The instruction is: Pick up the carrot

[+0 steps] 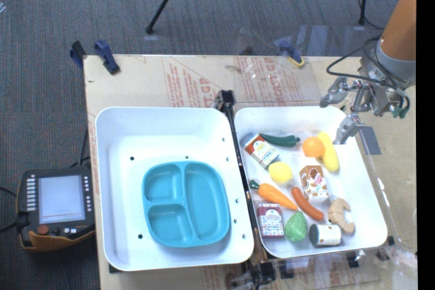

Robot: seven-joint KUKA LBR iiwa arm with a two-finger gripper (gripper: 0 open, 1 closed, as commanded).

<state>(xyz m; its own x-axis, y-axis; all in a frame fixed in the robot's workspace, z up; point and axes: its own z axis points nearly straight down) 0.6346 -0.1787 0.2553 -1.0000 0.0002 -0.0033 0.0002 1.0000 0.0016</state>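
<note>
The carrot (276, 195), orange with a small green top, lies on its side in the middle of the right bin (378, 204), among other toy foods. It points from upper left to lower right and touches a red-orange sausage-like piece (308, 204) at its lower end. My gripper (357, 134) hangs above the right bin's far right corner, well up and to the right of the carrot. It is open with nothing between its fingers. The yellow banana (329, 153) lies just left of and below it.
Around the carrot lie a lemon (280, 172), a small printed carton (313, 181), a red-labelled jar (270, 221), a green vegetable (296, 227), a tin (325, 234) and a green pepper (280, 140). The left bin (119, 146) holds a blue divided plate (185, 204).
</note>
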